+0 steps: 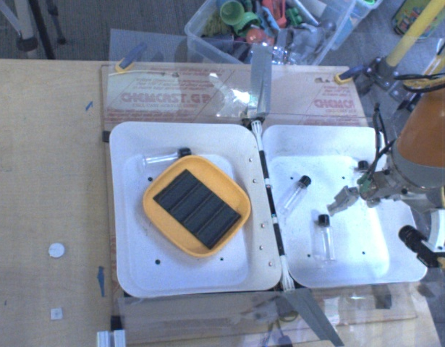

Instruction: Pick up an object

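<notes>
Landmark: the divider (264, 186) between the two bins.

Left bin (128, 215), left of the divider: yellow tray (160, 226) with a black ribbed insert (197, 207) sits mid-bin, rotated diagonal. One vial (164, 156) with a black cap lies just beyond the tray's far edge, seemingly touching it.

Right bin (352, 262), right of the divider: arm (425, 132) enters from the far right. Gripper (345, 199) hangs over mid-bin, pointing toward the divider. Fingers are too blurred and small to read, so I can't tell whether they're apart or together. Nothing visible between them.

Two more vials in the right bin. One (296, 192) lies diagonal, close to the divider. The other (323, 236) lies nearer the front, just in front of the gripper tip and apart from it.

Progress, my read: no pick made yet. Every object rests on a bin floor. The front vial looks like the likeliest target given where the gripper is. Descent, closure and lift are all left to do.

Text: the board (164, 96) beyond the bins, left of the divider line, reads roughly "CHEMCAST GP" in faded red. A second print on the right part is partly cut off, unreadable.
</notes>
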Controlling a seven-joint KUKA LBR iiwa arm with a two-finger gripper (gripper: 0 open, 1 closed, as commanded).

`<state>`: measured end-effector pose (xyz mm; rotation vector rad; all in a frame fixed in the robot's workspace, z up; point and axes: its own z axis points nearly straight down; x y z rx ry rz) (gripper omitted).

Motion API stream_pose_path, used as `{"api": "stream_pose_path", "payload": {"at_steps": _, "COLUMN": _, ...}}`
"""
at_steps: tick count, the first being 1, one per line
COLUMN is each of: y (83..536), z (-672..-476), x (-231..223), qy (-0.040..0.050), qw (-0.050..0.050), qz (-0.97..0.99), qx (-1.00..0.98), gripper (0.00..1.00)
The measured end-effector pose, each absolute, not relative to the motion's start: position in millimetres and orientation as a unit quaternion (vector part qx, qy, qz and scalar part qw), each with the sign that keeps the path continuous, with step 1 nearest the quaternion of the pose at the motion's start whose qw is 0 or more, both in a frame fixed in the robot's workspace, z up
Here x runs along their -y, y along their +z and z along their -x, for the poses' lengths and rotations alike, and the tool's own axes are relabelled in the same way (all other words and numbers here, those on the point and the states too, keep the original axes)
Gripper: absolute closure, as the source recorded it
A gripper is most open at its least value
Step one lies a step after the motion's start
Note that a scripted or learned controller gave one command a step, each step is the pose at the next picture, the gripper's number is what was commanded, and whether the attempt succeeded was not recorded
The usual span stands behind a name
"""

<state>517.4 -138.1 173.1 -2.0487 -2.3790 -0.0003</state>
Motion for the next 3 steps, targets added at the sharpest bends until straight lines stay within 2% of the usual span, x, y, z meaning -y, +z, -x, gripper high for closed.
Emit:
{"api": "stream_pose_path", "payload": {"at_steps": 1, "y": 243.0, "z": -580.5, "x": 127.4, "qy": -0.0009, "qw": -0.002, "qz": 0.582, "qx": 0.813, "gripper": 0.0}}
{"api": "stream_pose_path", "payload": {"at_steps": 2, "y": 109.8, "z": -547.6, "x": 128.0, "qy": -0.0004, "qw": 0.0, "qz": 0.564, "qx": 0.826, "gripper": 0.0}}
{"api": "stream_pose_path", "payload": {"at_steps": 3, "y": 184.9, "z": -512.5, "x": 88.3, "qy": -0.0009, "qw": -0.001, "qz": 0.523, "qx": 0.852, "gripper": 0.0}}
